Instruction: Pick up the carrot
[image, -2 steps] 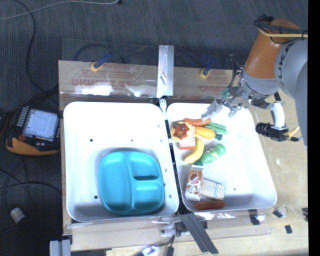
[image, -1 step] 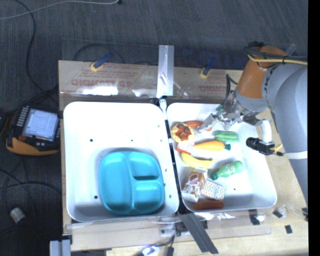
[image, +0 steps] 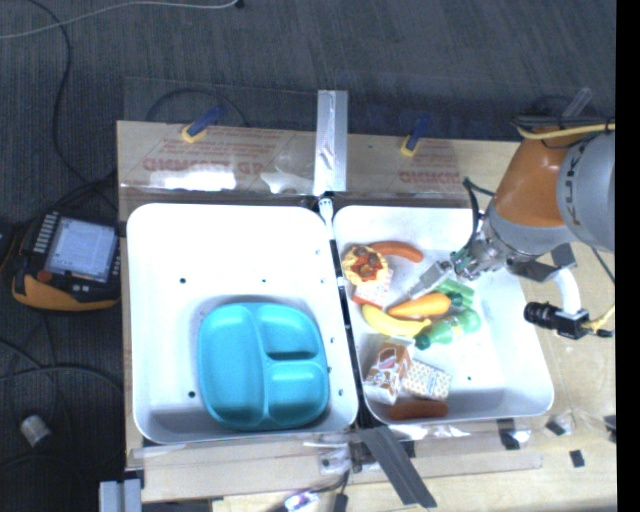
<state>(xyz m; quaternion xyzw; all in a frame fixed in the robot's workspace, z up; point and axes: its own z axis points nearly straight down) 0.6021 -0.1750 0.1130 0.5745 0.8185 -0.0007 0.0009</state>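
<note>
Hovering just above the carrot (image: 422, 303), the gripper (image: 440, 272); its opening cannot be told

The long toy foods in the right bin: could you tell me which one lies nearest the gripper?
The carrot: its orange body ends in green leaves just below the gripper. The banana lies beneath it, and the sausage sits toward the bin's back, both farther off.

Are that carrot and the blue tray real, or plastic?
The carrot looks like moulded plastic: uniform orange, smooth, slightly glossy. The blue tray, with its three compartments, also seems plastic: even turquoise, rounded moulded edges, soft sheen. Neither can be confirmed by sight alone.
</note>
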